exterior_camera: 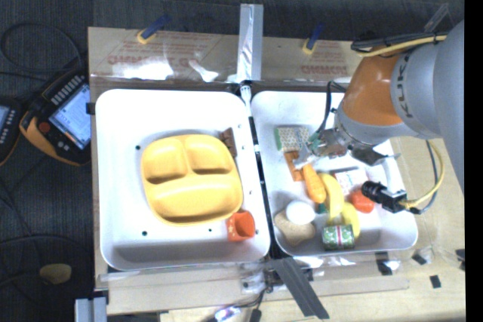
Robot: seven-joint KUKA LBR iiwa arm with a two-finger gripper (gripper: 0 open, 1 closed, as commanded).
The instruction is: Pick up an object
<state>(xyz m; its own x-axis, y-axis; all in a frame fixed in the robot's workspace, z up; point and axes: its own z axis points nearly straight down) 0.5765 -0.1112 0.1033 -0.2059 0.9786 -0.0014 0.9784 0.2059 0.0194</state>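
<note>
Nothing looks lifted yet; the pick seems still ahead.

Near edge, right bin [407, 237]: a green-labelled can [338, 236] on its side against the front wall, a pale round ball or egg-like item [299, 213] on a tan lump just left of it. Behind these a banana [332, 194] and a carrot [312, 182] lie touching, side by side. A small red-orange piece [361, 200] sits right of the banana. All rest on the bin floor.

Near edge, left bin [113, 253]: an orange cup [241, 225] in the front right corner, touching the yellow divided tray [191, 176] that takes up the middle.

Farther back in the right bin: a green patterned card [292, 137].

Arm pose: reaches in from the right, orange band over the bin's back right, wrist bent down. The hand [326, 144] is low, just behind the carrot's far end and beside the card. Cannot tell how it is set or whether it has anything; dark, cluttered. Carrot or banana is the likeliest target, judging by nearness.
</note>
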